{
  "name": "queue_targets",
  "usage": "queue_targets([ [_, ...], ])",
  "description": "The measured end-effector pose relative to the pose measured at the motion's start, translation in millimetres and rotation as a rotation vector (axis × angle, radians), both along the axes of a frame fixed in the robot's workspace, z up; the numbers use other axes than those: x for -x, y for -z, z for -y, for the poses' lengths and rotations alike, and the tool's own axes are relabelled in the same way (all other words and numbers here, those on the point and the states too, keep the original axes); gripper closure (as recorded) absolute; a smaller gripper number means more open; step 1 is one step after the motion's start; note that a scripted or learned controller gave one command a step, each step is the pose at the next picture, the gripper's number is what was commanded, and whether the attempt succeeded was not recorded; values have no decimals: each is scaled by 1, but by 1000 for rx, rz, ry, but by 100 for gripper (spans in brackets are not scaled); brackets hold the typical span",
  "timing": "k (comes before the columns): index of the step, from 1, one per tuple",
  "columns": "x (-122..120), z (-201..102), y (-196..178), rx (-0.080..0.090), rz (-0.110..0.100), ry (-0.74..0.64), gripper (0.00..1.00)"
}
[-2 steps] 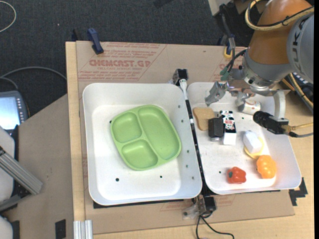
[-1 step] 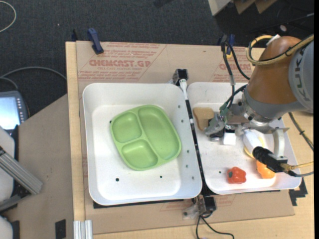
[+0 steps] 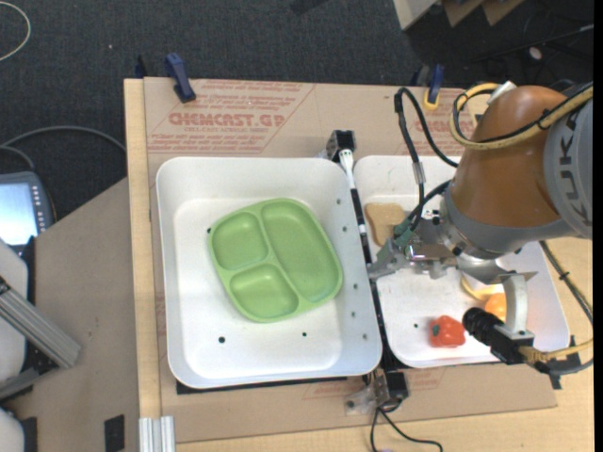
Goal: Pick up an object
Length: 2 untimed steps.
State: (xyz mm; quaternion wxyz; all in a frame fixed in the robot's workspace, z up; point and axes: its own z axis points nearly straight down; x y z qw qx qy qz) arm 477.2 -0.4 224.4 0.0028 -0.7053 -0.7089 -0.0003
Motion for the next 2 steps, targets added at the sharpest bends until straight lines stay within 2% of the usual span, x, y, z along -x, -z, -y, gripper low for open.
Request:
queue_targets([
  [1,-2,4,-8,3,3,6,100],
  [2,-3,3,-18,4,5,6,100],
])
